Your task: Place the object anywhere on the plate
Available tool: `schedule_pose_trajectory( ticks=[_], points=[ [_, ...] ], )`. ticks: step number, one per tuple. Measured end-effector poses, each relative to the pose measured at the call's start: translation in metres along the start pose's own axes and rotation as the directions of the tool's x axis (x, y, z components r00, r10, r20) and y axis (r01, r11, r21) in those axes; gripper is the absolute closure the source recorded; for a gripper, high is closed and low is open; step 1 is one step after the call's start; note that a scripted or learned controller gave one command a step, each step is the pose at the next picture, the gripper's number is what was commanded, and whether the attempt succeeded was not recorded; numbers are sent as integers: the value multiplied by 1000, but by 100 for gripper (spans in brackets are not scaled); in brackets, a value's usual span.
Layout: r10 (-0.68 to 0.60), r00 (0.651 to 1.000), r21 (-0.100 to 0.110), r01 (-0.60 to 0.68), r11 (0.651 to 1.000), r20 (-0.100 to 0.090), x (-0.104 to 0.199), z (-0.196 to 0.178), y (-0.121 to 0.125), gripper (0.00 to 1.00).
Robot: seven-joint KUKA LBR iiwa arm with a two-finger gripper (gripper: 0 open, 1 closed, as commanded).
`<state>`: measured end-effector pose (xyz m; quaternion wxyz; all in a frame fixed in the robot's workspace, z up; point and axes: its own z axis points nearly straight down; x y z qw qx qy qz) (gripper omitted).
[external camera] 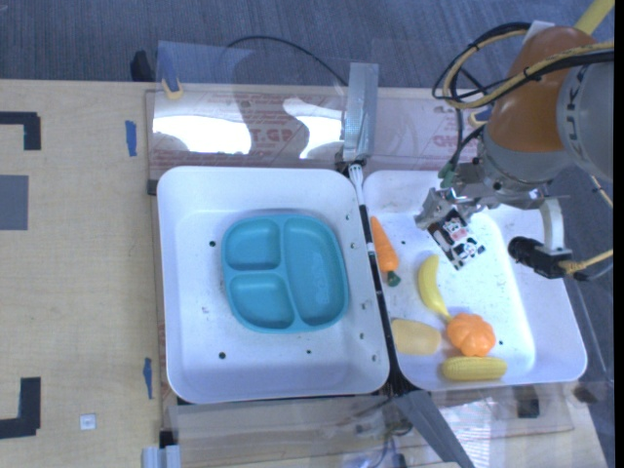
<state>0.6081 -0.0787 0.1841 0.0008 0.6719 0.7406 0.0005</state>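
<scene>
Here I am looking down at a slant on a bench with two shallow white bins side by side. The left bin [185, 261] holds a turquoise plate [285, 271] with three compartments, one long one on its right and two smaller ones on its left; it sits near the middle of that bin and nothing lies on it. The right bin [546, 330] holds the toy food. A carrot [385, 247] lies against the wall between the bins, orange with a small green tip pointing toward me. A banana [432, 286] lies just right of it, near the middle of the bin. Closer to me, a pale yellow potato [415, 336] touches a round orange fruit [471, 333], and a corn cob [474, 368] lies just in front of that fruit, near the bin's front wall. The grey arm [546, 105] with its orange band reaches in from the right, trailing yellow and black cables. My gripper [450, 227] hangs over the far half of the right bin, above and a little right of the banana, apart from all the food. I see nothing held in it, and I cannot tell from this angle whether it is apart or together. Every piece of food is in the right bin.
</scene>
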Motion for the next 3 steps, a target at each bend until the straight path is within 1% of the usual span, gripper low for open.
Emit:
schedule_pose_trajectory(
  ticks=[1,2,3],
  points=[
    [-160,987,5,160,987,-4,84,0,-1,100],
    [-178,984,6,178,984,-5,165,0,-12,100],
    [-172,985,7,172,985,-2,161,0,-11,0]
  ],
)
